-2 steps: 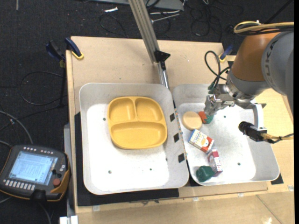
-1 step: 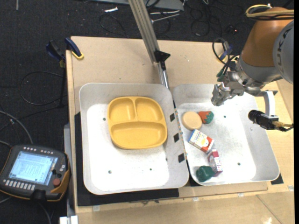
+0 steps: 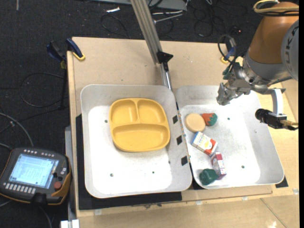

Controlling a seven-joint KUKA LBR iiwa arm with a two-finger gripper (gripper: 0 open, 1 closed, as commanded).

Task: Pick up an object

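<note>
My gripper [image 3: 224, 99] hangs over the far part of the right bin [image 3: 266, 160], close to its back rim, and from this slant I cannot tell how wide it stands; I see nothing held in it. Everything I might take lies nearer the camera and toward the divider between the bins, so the coming move runs that way and down. Nearest is the tan round disc [image 3: 194, 122], lying flat, with a strawberry [image 3: 210, 119] touching its right side; those two are crowded, and closing on one risks nudging the other. Beyond them sits a small white and orange carton [image 3: 204, 143], its long axis slanting from upper left to lower right, then a small red and white box [image 3: 219, 163] and a dark green piece [image 3: 207, 176] near the front rim, the last two almost touching. I judge the carton the cleanest target, since it has bare white floor along both long sides. The bin floor is flat and smooth, so things may slide under a glancing touch. The left bin [image 3: 95, 141] bears a yellow divided plate [image 3: 139, 125], well apart from me.
</note>
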